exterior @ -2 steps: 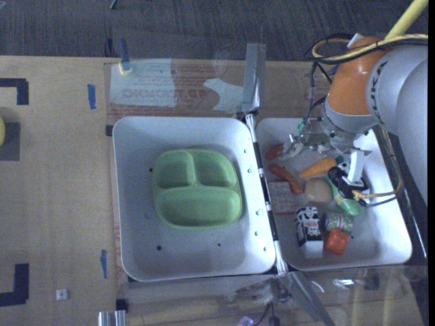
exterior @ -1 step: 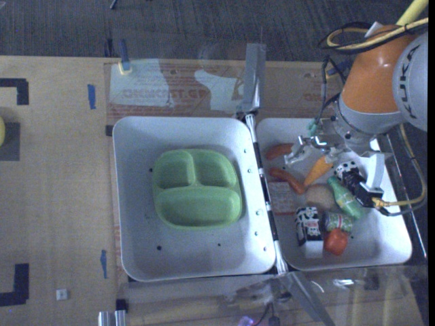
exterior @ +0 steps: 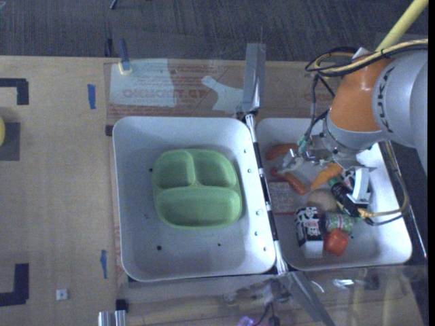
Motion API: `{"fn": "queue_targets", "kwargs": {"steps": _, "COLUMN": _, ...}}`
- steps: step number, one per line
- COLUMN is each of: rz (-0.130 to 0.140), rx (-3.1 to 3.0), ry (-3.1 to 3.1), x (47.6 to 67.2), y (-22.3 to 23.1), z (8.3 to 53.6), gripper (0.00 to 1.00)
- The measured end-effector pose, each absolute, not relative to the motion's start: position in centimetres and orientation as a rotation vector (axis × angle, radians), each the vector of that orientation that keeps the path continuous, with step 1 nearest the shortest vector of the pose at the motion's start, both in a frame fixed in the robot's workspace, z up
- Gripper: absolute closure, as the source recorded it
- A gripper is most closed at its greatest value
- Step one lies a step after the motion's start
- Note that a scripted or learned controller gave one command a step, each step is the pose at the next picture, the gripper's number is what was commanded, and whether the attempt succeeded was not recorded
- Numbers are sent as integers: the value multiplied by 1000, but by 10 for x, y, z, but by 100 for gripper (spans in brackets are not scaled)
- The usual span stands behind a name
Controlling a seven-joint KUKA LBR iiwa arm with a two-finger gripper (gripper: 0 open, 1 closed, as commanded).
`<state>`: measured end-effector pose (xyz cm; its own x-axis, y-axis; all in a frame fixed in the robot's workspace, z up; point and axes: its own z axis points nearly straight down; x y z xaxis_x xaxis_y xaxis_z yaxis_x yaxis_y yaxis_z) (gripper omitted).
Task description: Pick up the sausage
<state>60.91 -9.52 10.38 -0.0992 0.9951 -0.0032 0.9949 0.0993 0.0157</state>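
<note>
From the camera view above the desk [exterior: 54,182], the grey arm with its orange band [exterior: 363,100] reaches in from the right and hangs over the right-hand shallow white bin [exterior: 397,246]. Its hand [exterior: 307,153] is low over the upper left part of that bin, amid a loose cluster of toy food. Whether the hand is spread or pressed together I cannot tell; it is small and partly lost under the wrist.

The likeliest sausage is the reddish-brown, rounded, elongated piece [exterior: 279,151] lying in the bin just left of the hand, close to it, perhaps touching. Nearby lie an orange carrot-shaped piece [exterior: 326,175], a black-and-white cow-patterned carton [exterior: 309,226] and a small red piece [exterior: 336,242].

The left-hand shallow white bin [exterior: 136,250] holds a green three-compartment plastic plate [exterior: 197,187].

As I judge it, the task is at the approach or grasp stage: nothing looks lifted, and closing securely and raising the sausage remain.
</note>
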Motion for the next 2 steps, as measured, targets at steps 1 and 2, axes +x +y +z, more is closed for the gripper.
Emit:
{"fn": "queue_targets", "kwargs": {"steps": 1, "rz": 6, "rx": 2111, "ry": 2321, "x": 592, "y": -94, "z": 87, "gripper": 0}}
{"fn": "queue_targets", "kwargs": {"steps": 2, "rz": 7, "rx": 2113, "ry": 2314, "x": 593, "y": -96, "z": 98, "gripper": 100}}
